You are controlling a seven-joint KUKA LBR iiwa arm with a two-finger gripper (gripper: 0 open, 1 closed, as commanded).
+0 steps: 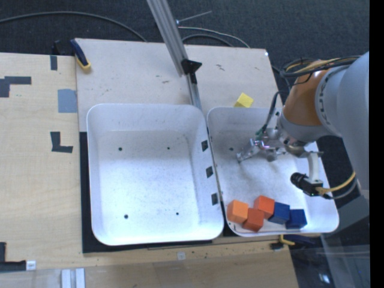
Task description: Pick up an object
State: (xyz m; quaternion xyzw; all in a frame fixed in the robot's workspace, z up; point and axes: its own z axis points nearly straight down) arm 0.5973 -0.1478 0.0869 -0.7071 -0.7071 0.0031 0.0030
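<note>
The gripper (247, 153) hangs over the bare middle of the right bin (225, 122), its 2 thin fingers slightly parted around nothing, while the blocks lie well apart from it in that bin's near corner: 3 orange blocks (252, 212) clustered touching 2 blue blocks (288, 215). The fingertips are small and blurred, so their exact spread is hard to judge. The left bin (96, 161) sits alongside, and a yellow piece (243, 101) lies on the bench just beyond the right bin's far rim.
</note>
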